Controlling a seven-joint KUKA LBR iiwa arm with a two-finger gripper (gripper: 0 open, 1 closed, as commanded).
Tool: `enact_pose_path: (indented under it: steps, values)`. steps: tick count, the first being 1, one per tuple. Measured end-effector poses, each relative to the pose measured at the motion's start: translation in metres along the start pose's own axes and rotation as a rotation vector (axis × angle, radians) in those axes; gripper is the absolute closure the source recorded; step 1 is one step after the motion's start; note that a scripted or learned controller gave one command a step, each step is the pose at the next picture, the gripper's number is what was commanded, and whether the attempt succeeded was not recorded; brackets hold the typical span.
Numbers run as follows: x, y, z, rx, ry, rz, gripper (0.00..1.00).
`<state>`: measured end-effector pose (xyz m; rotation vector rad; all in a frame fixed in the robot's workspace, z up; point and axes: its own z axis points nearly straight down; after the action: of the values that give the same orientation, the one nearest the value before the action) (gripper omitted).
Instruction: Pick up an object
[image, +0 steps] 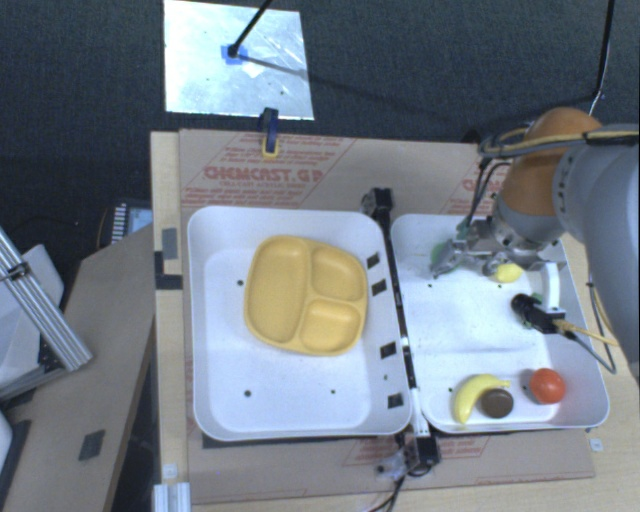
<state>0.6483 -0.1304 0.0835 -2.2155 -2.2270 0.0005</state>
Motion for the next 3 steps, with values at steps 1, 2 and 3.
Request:
enact_pose_path:
  steps: [1,2,3]
  values:
    - [0.0,0.001,-0.012,-0.001,-0.001,-0.001,1.0]
    - [0.003,0.004,-0.077,-0.008,-0.001,0.0,1.0]
    - [0.0,0.007,-0.122,-0.008,-0.002,-0.002,1.0]
